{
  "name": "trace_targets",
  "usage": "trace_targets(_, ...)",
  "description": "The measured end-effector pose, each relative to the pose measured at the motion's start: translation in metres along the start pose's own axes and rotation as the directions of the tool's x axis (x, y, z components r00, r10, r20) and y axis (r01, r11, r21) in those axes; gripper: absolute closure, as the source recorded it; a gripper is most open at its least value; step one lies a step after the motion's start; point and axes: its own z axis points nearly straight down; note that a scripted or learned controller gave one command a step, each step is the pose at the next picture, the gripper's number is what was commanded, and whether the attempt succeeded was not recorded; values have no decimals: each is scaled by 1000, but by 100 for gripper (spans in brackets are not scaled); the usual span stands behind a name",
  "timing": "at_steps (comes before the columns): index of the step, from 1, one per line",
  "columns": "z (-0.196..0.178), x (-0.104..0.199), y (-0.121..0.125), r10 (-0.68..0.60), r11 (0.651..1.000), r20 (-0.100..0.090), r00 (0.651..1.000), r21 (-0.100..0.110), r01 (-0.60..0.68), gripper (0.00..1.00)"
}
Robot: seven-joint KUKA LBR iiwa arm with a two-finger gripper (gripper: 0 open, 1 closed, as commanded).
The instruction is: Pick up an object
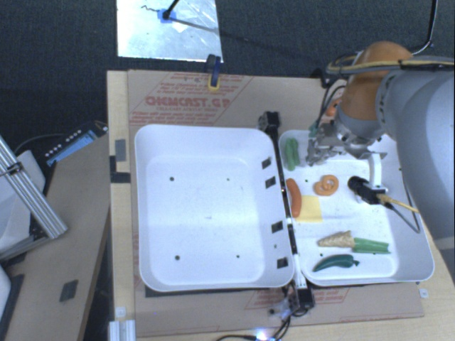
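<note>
Even, bright overhead light. White bins (206,212) near blown out, little surface detail. Glare on silvery sheet (169,20) beyond bench far edge. Soft short shadows under items in right bin. Arm (419,119) at right edge blurred, out of focus. Slight overall softness.

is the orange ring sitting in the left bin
No, the orange ring lies in the right bin, near the yellow block and the pincer.
</note>
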Motion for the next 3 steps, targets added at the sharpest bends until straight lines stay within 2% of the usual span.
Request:
trace_targets(1,-215,67,11,-4,1000,-2,1000,-16,4,100)
trace_targets(2,-154,133,7,-3,1000,-3,1000,7,3,100)
trace_targets(3,-87,174,-66,-1,1000,-3,1000,16,1,100)
